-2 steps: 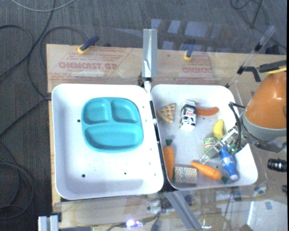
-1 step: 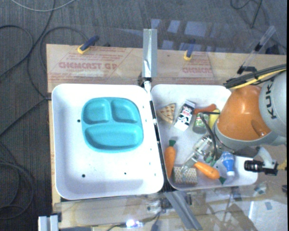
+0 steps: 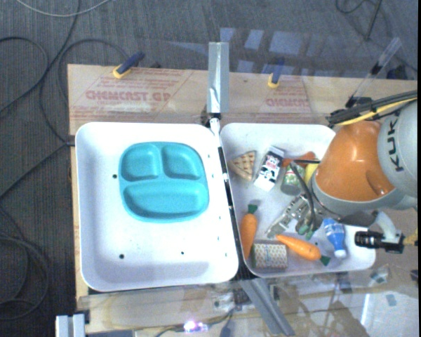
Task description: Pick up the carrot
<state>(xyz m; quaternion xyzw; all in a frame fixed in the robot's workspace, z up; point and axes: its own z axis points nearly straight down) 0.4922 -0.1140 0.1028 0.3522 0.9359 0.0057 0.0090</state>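
Two carrots lie in the right bin (image 3: 233, 140), so I note both. One carrot (image 3: 248, 233) sits against the bin's left wall, lying near-to-far with its green tip toward the far side, and its near end is just beside a tan block (image 3: 269, 255). The second carrot (image 3: 299, 247) lies slantwise along the near edge, its pale stalk end close to the tan block and its tip running right toward a blue-and-white bottle (image 3: 334, 234). Both look like moulded toy produce. My judgement is that they are light, stiff, smooth-skinned and tapered, so a grip near either end would likely squirt out. I would close across the thick middle, jaws square to the long axis. The wall-side carrot leaves little room for a finger on its left, while the slantwise one has clearer flanks. My arm reaches in from the right, with the orange band (image 3: 354, 163) over the bin's right half and the wrist angled down and left. My gripper (image 3: 295, 214) hangs low among the clutter, between the two carrots and touching neither as far as I can see. Its metal parts blur into the objects below, so I cannot tell whether the jaws are apart or together. The left bin (image 3: 98, 258) holds a blue divided tray (image 3: 165, 181).
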